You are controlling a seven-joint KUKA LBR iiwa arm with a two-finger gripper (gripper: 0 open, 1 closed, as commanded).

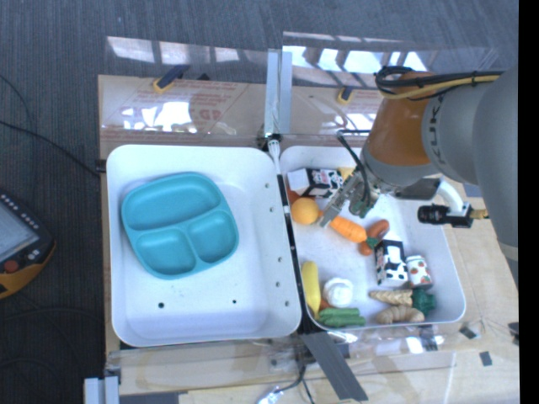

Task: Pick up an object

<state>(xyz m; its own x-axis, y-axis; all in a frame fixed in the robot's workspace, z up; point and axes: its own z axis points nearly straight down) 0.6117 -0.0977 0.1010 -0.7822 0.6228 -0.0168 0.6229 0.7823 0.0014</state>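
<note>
The right bin [442, 251] holds several toy foods. My gripper [345, 206] hangs low over its upper middle, open, with nothing seen between the fingers. An orange carrot [347, 229] lies just below the fingertips. A round orange fruit [305, 212] sits to the gripper's left, against the bin's left wall. A black-and-white cow-patterned box [322, 178] lies just behind the gripper, partly covered by the wrist. A red piece [378, 227] touches the carrot's right end.
Lower in the right bin are a cow-patterned carton [389, 260], a small can [418, 270], a yellow piece [311, 284], a white round piece [339, 292], a green vegetable [341, 316] and beige roots [397, 305]. The left bin [143, 310] holds a blue divided plate [178, 223].
</note>
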